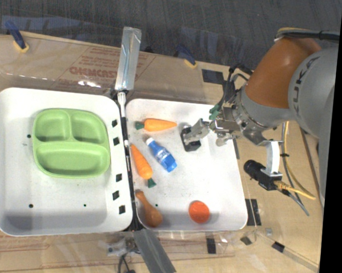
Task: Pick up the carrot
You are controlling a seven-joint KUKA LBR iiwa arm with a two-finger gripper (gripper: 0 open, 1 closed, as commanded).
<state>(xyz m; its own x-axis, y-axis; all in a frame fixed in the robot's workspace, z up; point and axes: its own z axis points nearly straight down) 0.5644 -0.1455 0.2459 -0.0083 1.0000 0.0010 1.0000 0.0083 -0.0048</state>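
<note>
Your tool [191, 137] hangs over the right bin [230, 168]; you cannot tell its state. Two carrots lie free: one [158, 125] just left of it, another [141, 162] lower left by the divider.

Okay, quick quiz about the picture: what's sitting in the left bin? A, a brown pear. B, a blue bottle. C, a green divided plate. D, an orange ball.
C: the green divided plate lies in the left bin, while the blue bottle lies in the right bin with the carrots.
</note>
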